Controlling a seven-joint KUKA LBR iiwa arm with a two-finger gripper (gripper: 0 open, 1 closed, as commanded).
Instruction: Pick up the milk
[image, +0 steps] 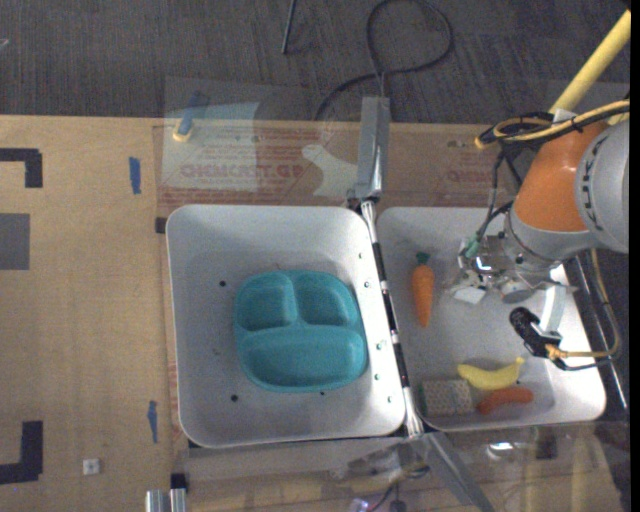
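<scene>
A small white object that may be the milk (468, 294), too blurred to name with certainty, lies on the floor of the right bin (450, 235), just right of the upright toy carrot (424, 290) and directly beneath the gripper (487, 268). The gripper hangs low over that spot on the grey KUKA arm (585, 190), its orange band above the wrist; whether it is spread or closed, or grips anything, cannot be told from this angle. Below the carrot, near the bin's front edge, a yellow banana (490, 374) rests just above a red sausage (505, 399), with a speckled grey block (447, 397) to their left. Left of the carrot, the neighbouring bin (200, 240) holds a teal divided plate (298, 330).
</scene>
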